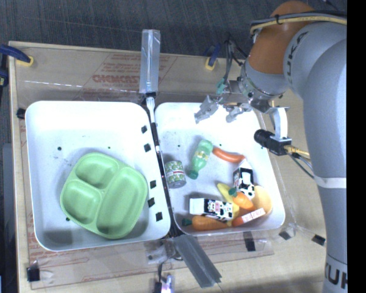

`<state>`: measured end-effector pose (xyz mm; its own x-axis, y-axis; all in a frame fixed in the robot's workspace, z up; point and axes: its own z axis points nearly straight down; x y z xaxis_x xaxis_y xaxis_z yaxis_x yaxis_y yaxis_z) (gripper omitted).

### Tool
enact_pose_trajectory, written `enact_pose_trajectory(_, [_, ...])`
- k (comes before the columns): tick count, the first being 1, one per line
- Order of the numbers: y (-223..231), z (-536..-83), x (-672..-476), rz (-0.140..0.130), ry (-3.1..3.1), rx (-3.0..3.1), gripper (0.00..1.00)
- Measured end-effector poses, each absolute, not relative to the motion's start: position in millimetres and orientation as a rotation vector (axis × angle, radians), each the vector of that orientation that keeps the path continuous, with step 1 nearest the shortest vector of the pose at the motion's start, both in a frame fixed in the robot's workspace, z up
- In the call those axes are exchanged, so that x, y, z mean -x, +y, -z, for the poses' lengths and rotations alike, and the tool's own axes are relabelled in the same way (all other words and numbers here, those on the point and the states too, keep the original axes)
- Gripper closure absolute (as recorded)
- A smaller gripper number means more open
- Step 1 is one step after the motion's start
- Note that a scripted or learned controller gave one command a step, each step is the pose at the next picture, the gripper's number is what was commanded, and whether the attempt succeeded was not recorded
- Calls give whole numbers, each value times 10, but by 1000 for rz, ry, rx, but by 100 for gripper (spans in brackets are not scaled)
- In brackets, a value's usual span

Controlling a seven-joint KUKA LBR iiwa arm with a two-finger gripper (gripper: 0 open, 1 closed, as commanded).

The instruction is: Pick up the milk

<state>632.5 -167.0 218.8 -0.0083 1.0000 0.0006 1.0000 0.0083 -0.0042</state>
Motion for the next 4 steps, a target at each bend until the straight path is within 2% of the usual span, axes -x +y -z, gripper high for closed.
enact_pose_trajectory(1, [-2104, -2923, -6344, -2, -2362, 2071, 0])
enact_pose_trajectory(2, [-2085, -3369, -6211, -1, -2609, 1754, 0])
enact_pose_trajectory(3, [-2105, -2506, -5442, -2, -2773, 1475, 0])
enact_pose_trajectory(4, [-2110, -2508, -5441, -2, -2773, 1476, 0])
